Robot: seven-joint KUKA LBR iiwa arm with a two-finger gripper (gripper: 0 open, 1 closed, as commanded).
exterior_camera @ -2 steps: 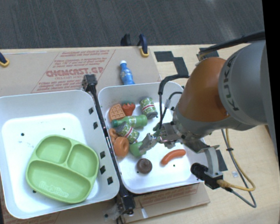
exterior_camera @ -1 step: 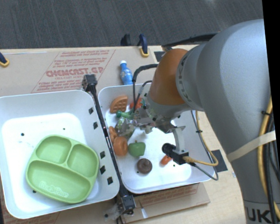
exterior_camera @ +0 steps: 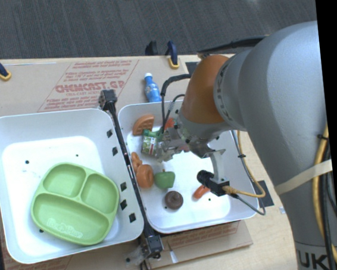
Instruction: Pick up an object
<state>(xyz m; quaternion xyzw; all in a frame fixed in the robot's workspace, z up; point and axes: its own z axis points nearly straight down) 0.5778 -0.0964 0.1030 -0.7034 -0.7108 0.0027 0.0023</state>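
The small green and white can (exterior_camera: 150,143) lies in the right white bin (exterior_camera: 239,211), close to the bin's left wall and toward its far end. The tool (exterior_camera: 168,144) sits right beside the can on its right, low in the bin, and I cannot tell if it is holding the can or how its tips stand. Just behind the can is an orange-brown bread-shaped toy (exterior_camera: 143,124). In front of it, along the left wall, lie an orange round toy (exterior_camera: 144,175), a green pepper-shaped toy (exterior_camera: 165,179) and a dark brown round toy (exterior_camera: 173,200). A small orange carrot-shaped toy (exterior_camera: 201,191) lies more to the right. The near right part of the bin floor is bare white. The big grey arm with the orange band (exterior_camera: 212,94) covers the bin's far right side. The left white bin (exterior_camera: 0,128) holds a light green plate with three parts (exterior_camera: 75,202), with bare floor behind it. A blue and white bottle (exterior_camera: 151,87) lies on the desk (exterior_camera: 43,84) just past the right bin's far edge.
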